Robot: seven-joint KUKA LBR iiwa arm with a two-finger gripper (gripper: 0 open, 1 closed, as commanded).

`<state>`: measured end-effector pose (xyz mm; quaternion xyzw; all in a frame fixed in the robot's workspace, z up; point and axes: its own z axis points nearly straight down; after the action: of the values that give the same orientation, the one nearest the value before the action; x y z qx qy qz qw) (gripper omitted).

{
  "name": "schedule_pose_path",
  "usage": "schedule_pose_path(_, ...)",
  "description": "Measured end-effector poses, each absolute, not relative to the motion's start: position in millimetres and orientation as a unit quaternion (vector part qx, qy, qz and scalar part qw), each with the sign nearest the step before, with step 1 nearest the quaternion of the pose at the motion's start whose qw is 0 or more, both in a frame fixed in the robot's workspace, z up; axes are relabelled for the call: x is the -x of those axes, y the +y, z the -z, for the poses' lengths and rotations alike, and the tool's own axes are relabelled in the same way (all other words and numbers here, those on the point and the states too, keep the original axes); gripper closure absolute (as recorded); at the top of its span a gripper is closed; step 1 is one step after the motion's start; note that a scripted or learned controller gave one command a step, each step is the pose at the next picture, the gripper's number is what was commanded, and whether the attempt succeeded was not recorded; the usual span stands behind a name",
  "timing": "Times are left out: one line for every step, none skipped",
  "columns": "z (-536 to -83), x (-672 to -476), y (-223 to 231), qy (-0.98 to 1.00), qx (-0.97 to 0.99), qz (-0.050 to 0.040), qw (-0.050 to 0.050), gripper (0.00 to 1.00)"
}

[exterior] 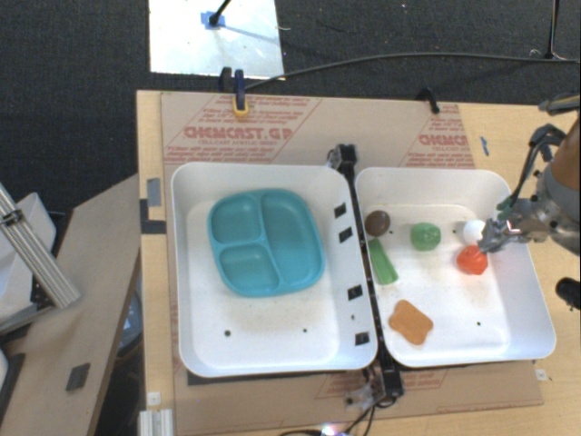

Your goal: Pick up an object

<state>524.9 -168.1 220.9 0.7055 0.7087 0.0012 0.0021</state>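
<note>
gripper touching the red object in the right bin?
Cannot tell. In the camera view the gripper overlaps the top edge of the red object beside the white ball, but the slanted angle shows neither contact nor gap plainly.

A wooden bench (pixel 154 271) bears a printed sheet (pixel 300 125); two white bins (pixel 272 178) lie side by side on it.

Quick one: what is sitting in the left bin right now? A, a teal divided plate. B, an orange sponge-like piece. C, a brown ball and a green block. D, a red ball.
A: the teal divided plate lies in the left bin, while the small red, brown, green and orange items all sit in the right bin.
</note>
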Motion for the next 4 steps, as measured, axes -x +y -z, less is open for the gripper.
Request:
schedule_pose_path(-213.6, -531.4, -109.6, 0.710, -0.704, -0.0012, 0.001, 1.00)
schedule_pose_path(-222.7, -541.8, -52.8, 0.711, -0.704, -0.0013, 0.000, 1.00)
schedule_pose_path(-217.8, -551.9, -0.6, 0.710, -0.704, -0.0010, 0.001, 1.00)
schedule_pose_path(-212.6, -557.6, 56.6, 0.710, -0.704, -0.0011, 0.000, 1.00)
